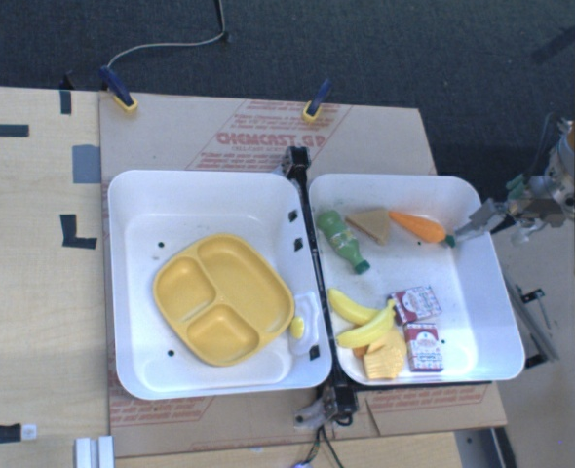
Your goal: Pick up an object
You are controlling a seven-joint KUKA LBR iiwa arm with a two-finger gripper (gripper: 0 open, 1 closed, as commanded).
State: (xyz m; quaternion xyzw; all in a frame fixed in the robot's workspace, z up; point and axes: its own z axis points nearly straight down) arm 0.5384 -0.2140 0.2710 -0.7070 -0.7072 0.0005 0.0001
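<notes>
Left bin (132, 261): holding a yellow three-compartment plastic plate (223, 298).
Right bin (482, 291): carrying a green plastic bottle (341, 240), orange toy carrot (419, 227), yellow bananas (361, 320).
Gripper (460, 232): hovering at the bin's right rim, just beside the carrot; finger state indiscernible.

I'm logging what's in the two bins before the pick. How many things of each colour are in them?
Yellow: 3, the divided plate in the left bin and two bananas in the right bin
Green: 1, the bottle
Orange: 2, the carrot and the cheese-like piece
Tan: 1, the wedge
Red and white: 2, the cartons
Total: 9
</notes>
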